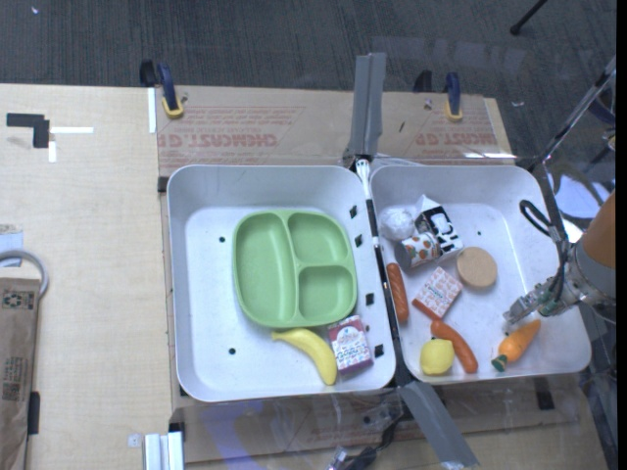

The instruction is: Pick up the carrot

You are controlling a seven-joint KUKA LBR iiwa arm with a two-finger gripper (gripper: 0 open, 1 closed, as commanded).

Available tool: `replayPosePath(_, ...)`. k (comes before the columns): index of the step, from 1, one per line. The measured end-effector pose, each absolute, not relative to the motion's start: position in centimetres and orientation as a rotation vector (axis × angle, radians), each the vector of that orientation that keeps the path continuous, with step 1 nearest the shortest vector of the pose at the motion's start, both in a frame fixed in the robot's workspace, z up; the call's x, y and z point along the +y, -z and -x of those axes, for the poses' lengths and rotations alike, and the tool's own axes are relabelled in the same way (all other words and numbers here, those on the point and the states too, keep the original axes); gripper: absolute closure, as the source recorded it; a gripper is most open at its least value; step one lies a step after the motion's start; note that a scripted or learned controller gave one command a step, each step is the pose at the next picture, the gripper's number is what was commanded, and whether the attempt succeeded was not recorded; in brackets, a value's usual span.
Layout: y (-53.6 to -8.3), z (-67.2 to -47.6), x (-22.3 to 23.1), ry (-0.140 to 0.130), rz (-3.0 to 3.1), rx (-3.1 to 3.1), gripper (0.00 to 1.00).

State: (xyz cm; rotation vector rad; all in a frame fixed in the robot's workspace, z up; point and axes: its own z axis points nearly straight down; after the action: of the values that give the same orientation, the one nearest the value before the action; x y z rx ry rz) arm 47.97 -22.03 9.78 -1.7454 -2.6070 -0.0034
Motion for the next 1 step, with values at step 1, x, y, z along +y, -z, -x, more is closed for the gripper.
replayPosePath(1,-9.78,-47.96,-22.03,0.003,1.745,-2.607,0.00)
